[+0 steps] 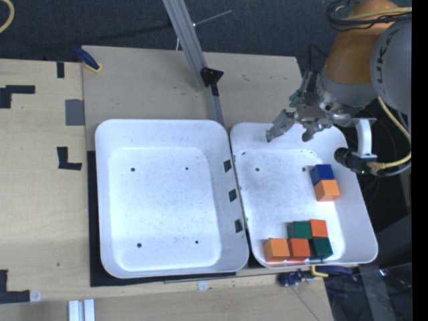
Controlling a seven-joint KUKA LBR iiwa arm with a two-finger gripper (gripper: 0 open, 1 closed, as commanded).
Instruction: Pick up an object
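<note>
Item: gripper (pixel 291 134), two-finger, on the grey arm (pixel 394 52) with the orange band (pixel 354 49), entering from the right. Position: above the far rim of the right bin (pixel 364 219), near its back corner. Fingers (pixel 275 132): spread apart, nothing between them.

Item: right bin, shallow, white. Contents, candidates for the pick:
- blue block (pixel 322 172), near the right wall, mid-depth.
- orange block (pixel 327 190), touching the blue block on its near side.
- near-edge cluster, tightly packed: orange block at the left end (pixel 276 248), second orange block (pixel 299 247) beside it, green block (pixel 301 230) behind, red-orange block (pixel 318 228) beside the green, dark green block (pixel 322 247) at the right end.

Item: left bin (pixel 110 139), shallow, white, beside the right bin on the bench (pixel 47 199).

Step in hand, judged: approach. No block is grasped, and the gripper sits well apart from every block.

Next move, judged: carry the gripper forward into the right bin and over one chosen block, then descend with the fingers straddling it. The blue and orange pair is nearest and freer of neighbours. The cluster leaves little room for a finger between blocks; its left-end orange block has the most open side.
</note>
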